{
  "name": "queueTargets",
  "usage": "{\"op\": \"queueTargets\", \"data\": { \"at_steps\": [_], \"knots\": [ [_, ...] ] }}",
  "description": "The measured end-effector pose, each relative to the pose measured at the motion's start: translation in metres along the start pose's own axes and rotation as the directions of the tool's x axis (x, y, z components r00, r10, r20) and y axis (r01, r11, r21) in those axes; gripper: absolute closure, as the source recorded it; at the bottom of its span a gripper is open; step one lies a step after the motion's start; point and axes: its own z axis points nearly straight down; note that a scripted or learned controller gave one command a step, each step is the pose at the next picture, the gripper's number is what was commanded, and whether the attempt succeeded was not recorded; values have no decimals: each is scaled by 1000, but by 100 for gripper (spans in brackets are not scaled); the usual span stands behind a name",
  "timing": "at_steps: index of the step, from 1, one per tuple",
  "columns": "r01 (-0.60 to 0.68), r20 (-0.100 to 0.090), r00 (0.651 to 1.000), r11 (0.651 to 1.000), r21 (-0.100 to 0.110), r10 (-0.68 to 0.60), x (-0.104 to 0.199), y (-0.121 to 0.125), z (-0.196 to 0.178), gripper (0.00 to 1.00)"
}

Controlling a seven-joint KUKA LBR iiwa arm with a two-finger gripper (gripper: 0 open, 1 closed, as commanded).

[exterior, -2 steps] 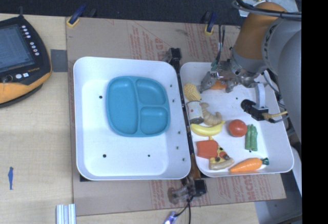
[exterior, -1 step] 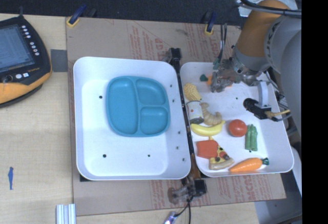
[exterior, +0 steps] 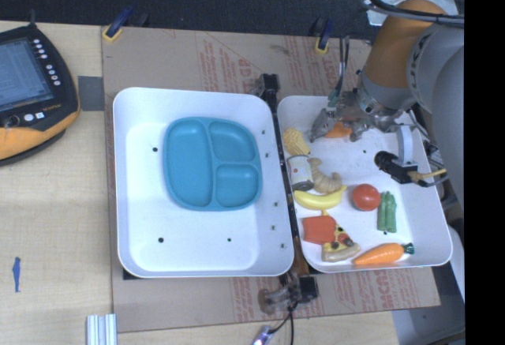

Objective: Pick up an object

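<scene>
My gripper hangs low over the back of the right bin, close to its far wall. A small orange object lies right at the gripper's tip, partly hidden by it. Toys fill the rest of that bin: a corn cob, a small can, a beige lumpy piece, a banana, a tomato, a green vegetable, a red block, a pizza slice and a carrot.
The left bin holds a blue divided plate. A control pendant lies on the bench at far left. Clamps sit along the back edge of the cardboard.
</scene>
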Motion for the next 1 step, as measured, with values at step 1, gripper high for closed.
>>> {"op": "queueTargets", "data": {
  "at_steps": [1],
  "knots": [
    [1,0,1000,1000,1,-1,-1,0,-10,100]
  ]
}}
